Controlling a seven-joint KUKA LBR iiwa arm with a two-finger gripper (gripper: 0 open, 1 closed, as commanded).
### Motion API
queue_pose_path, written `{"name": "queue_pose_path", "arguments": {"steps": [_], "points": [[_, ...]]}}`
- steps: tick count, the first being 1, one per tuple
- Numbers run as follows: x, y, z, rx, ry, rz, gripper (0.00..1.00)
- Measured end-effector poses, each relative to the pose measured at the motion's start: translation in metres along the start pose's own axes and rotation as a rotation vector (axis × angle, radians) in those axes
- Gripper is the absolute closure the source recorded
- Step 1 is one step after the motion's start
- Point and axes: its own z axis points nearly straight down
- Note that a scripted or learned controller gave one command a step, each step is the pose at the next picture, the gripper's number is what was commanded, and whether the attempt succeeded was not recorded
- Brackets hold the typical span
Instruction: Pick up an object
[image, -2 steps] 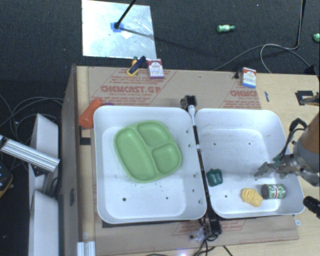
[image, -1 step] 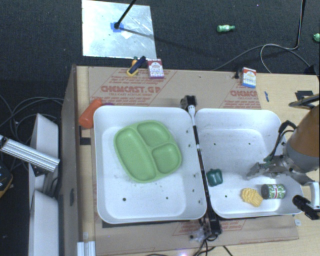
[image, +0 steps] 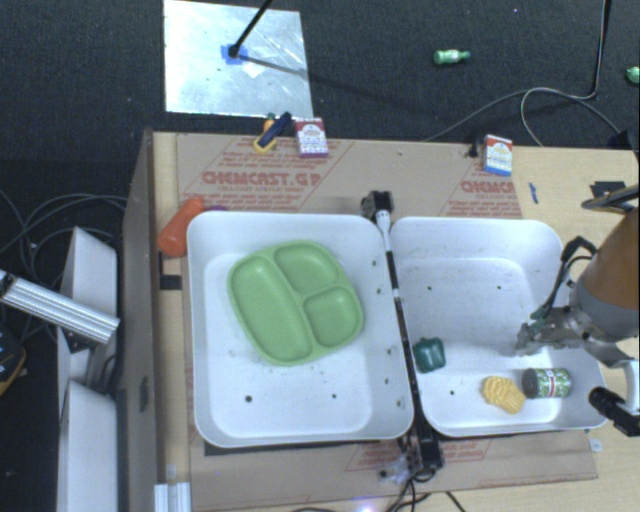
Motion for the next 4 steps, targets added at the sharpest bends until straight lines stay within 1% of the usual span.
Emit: {"name": "queue_pose_path", "arguments": {"steps": [1,2,3,4], "points": [[0.000,0.000,0.000,0.000,0.000,0.000,0.00],[0.034,0.098,0.011,0.001,0.001,-0.001,0.00],[-0.001,0.033,0.011,0.004,-0.001,0.002,0.00],[0.000,-0.019,-0.060,0.001,-0.001,0.003,0.00]]}}
